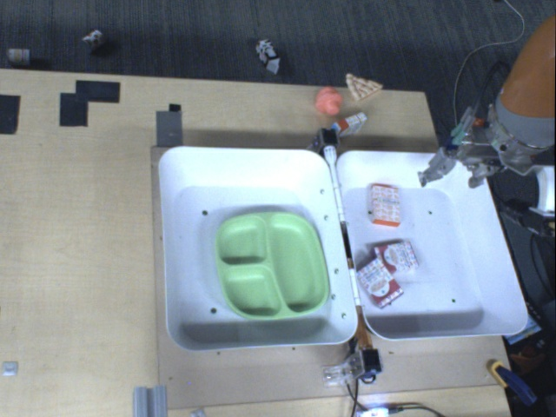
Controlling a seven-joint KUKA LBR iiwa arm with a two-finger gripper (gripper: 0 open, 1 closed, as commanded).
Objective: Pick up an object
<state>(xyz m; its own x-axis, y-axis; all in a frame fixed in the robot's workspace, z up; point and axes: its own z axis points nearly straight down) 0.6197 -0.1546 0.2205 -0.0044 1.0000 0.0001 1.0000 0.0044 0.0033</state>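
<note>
The tool (452, 170) hangs over the far right corner of the right bin (486, 320), its two fingers spread apart with nothing between them. Below and to its left lie the likely targets: a small snack packet (385, 204) by itself near the bin's middle, and nearer the front a crumpled cluster of packets (387, 273) close to the wall shared with the left bin (178, 233). The lone packet looks the safer pick, since it lies flat and clear of the walls; the tool should centre over it, keep the fingers wide enough to straddle its short side, and come straight down before closing. The arm (530, 85) enters from the right edge, orange band uppermost, wrist bent down toward the bin. The green divided plate (271, 264) sits in the left bin on the desk (78, 259).
</note>
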